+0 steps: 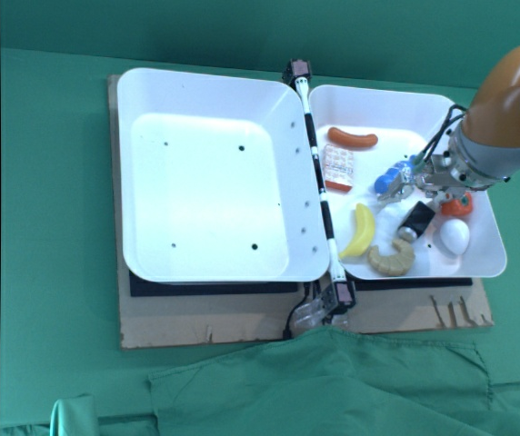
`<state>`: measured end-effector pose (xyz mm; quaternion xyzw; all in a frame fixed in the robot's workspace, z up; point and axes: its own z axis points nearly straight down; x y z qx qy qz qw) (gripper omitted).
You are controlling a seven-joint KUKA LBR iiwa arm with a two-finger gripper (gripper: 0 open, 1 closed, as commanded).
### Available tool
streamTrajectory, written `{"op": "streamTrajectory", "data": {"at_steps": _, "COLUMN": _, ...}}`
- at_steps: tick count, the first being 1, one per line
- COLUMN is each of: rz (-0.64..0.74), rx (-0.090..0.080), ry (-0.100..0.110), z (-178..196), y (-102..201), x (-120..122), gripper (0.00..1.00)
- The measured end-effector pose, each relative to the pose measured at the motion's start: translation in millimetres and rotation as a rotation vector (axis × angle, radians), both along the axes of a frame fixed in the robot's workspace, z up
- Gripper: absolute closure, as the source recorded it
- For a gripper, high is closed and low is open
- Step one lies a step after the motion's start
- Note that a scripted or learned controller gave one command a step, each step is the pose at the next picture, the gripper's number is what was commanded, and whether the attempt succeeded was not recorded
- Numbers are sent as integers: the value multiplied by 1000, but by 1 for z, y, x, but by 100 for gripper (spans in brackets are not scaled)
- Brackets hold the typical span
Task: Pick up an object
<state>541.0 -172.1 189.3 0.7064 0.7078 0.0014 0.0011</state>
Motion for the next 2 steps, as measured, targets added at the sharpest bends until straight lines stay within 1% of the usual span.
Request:
{"op": "streamTrajectory", "data": {"at_steps": 1, "rz": 1, "rx": 10, "ry": 0, "z": -7, "y": -10, "x": 13, "gripper": 0}}
{"op": "streamTrajectory", "data": {"at_steps": 2, "rz": -3, "rx": -2, "ry": -14, "z": -6, "y": -14, "x": -37, "gripper": 0}}
